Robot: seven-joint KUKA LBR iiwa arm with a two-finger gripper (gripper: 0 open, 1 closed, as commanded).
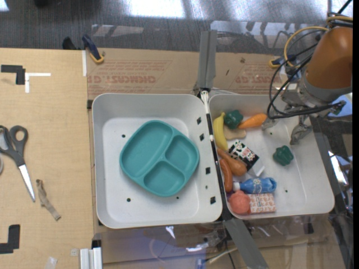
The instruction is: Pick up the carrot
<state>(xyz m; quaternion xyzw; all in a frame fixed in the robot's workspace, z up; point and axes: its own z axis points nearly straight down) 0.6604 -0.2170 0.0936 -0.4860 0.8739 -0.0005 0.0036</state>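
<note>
Camera view puts clutter nearest you in the right bin (320,209), with the banana (219,132) further back. At the far end lies the carrot (251,121), touching green broccoli (233,117). Your gripper (283,129) hangs just right of it, spread and empty; descend carelessly and you may grab broccoli instead.

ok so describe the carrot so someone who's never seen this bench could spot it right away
Look in the right-hand white bin, the one crowded with toy food, and go to its far end. There the carrot lies on its side: a small orange cone with a dark green leafy top on its left end. It sits just right of the yellow banana; no other item there pairs orange with a green top.
</note>
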